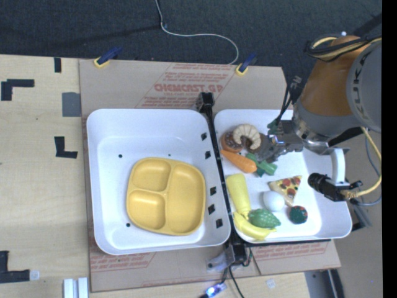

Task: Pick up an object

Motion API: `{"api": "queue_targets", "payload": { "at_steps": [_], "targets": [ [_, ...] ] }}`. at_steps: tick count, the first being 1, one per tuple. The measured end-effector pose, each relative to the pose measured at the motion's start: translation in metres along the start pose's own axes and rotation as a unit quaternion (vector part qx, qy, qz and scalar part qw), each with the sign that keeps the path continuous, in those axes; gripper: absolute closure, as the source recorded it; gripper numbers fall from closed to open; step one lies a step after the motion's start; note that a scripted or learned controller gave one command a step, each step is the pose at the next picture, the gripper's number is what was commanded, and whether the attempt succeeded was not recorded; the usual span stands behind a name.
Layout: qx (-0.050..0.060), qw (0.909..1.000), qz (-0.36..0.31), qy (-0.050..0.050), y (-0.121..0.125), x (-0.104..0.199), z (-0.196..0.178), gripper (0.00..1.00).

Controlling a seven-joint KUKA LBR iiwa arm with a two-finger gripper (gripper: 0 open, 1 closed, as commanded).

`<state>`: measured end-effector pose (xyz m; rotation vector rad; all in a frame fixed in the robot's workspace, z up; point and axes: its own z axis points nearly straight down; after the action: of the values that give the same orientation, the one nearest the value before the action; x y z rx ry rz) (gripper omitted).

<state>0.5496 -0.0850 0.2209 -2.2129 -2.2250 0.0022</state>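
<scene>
Tool: the tool (271,146) is low in the right bin (322,228), at its far part, with the grey and orange arm (335,98) reaching in behind it; whether it is spread or pressed together I cannot tell.
Target, as I judge it: the carrot (239,161), whose green top lies just below the tool; the croissant (246,133) and the brown doughnut (231,141) lie just to its left, so either could be meant instead.
Why so placed: the toys are crowded against the divider (214,160), likely left wherever they were dropped, so the nearest ones touch each other.
Other toys: nearer the camera than the tool are the pizza slice (286,187), the white egg (272,200), the dark ball (298,215), the banana (242,207) and a green leafy piece (263,218).
Left bin (99,129): well apart from the tool, past the divider, holding a yellow tray (166,195).
Edges: the divider is close on the tool's left, the far wall close behind it.
Open room: bare floor to the tool's right; a straight lift looks the safest exit.
</scene>
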Motion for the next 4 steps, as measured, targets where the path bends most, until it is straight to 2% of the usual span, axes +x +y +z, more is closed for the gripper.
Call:
{"api": "queue_targets", "payload": {
  "at_steps": [1, 2, 3, 4],
  "targets": [
    [0.001, 1.0000, 0.000, 0.000, -0.040, 0.048, -0.001, 1.00],
    [0.000, 1.0000, 0.001, 0.000, -0.037, 0.065, 0.005, 1.00],
    [-0.001, 1.0000, 0.002, -0.001, -0.046, 0.053, -0.011, 1.00],
    [0.001, 1.0000, 0.002, -0.001, -0.046, 0.053, 0.006, 1.00]
  ]
}}
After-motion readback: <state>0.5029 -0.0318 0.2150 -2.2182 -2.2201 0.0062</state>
